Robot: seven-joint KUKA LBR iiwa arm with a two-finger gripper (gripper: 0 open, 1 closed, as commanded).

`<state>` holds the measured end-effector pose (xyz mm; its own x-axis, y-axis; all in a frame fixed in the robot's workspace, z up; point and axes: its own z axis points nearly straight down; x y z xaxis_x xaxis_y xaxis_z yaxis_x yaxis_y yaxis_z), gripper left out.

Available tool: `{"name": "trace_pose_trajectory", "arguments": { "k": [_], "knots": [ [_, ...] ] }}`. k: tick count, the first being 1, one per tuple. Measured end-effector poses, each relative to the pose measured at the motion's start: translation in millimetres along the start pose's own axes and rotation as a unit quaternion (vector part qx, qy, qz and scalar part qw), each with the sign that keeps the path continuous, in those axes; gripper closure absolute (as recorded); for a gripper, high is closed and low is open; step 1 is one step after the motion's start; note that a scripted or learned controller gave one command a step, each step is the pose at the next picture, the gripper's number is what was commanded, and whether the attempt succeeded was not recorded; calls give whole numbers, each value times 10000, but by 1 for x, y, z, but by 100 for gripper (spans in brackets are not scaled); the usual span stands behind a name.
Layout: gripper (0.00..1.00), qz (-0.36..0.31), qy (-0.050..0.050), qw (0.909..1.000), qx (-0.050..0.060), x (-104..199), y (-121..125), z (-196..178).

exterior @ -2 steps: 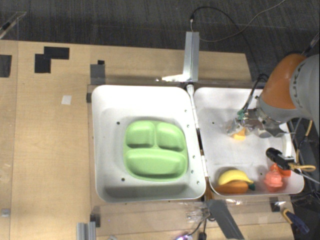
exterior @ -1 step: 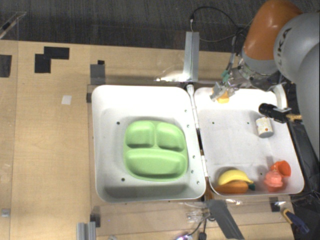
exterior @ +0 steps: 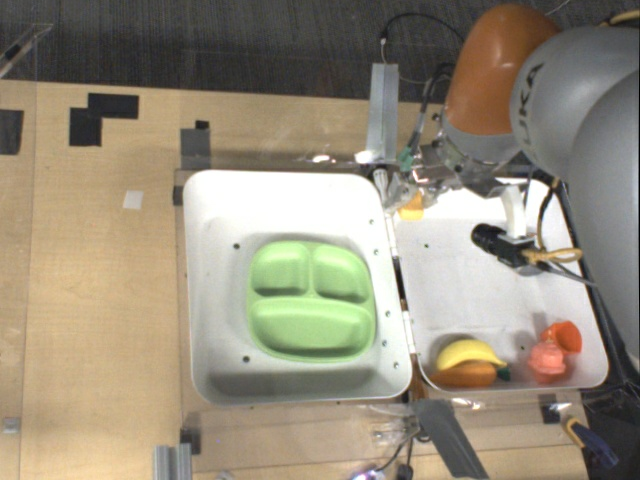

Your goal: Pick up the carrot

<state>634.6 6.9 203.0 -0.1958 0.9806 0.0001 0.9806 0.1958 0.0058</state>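
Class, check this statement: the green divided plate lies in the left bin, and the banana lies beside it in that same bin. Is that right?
Not quite. The camera view shows the green divided plate in the left bin, but the banana lies in the right bin, at its near edge.

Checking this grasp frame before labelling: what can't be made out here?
- Gripper, camera view: sits at the right bin's far left corner under the wrist; whether the jaws are open is hidden, and the small yellow thing beside them is too small to identify.
- Carrot: partly covered by the banana.
- Pink item: too blurred to name.
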Motion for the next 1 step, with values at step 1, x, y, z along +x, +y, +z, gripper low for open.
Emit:
{"name": "trace_pose_trajectory", "arguments": {
  "k": [1],
  "knots": [
    [100, -261, -1, 9997, 11, 9, -30, 16]
  ]
}}
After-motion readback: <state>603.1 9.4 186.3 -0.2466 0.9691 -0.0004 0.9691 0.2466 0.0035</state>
